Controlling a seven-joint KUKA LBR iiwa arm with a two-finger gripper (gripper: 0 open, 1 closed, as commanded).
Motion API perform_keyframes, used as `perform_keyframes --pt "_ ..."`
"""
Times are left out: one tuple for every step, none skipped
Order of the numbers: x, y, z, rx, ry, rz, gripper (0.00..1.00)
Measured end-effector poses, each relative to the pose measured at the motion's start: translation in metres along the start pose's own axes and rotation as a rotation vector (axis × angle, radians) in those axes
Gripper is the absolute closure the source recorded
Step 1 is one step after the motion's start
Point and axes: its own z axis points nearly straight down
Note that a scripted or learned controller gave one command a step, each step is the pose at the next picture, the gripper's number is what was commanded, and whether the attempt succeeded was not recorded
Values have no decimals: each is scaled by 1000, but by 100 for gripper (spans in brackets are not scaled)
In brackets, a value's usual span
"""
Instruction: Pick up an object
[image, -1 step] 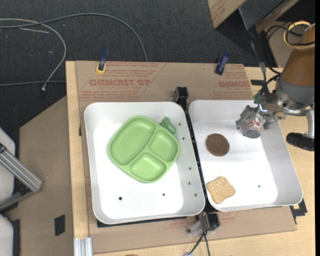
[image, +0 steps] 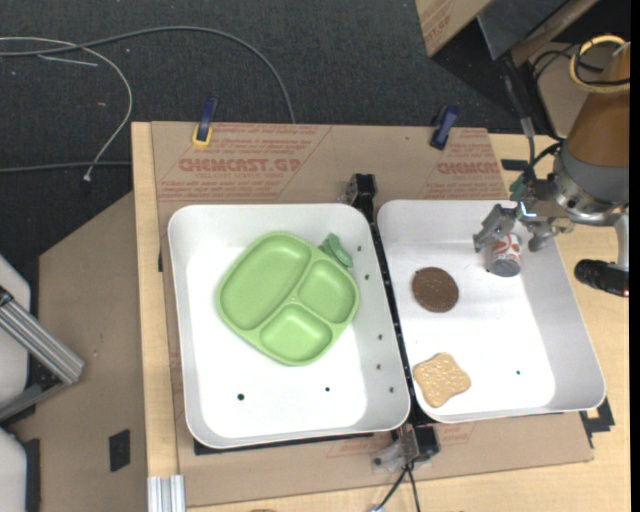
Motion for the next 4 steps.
perform_keyframes --pt "-3 -2 42 3 1 1 0" --pt "4 1 103 5 2 -1 0" --pt "3 3 122 -3 1 0 0" --pt "4 5 109 -10 2 -1 100"
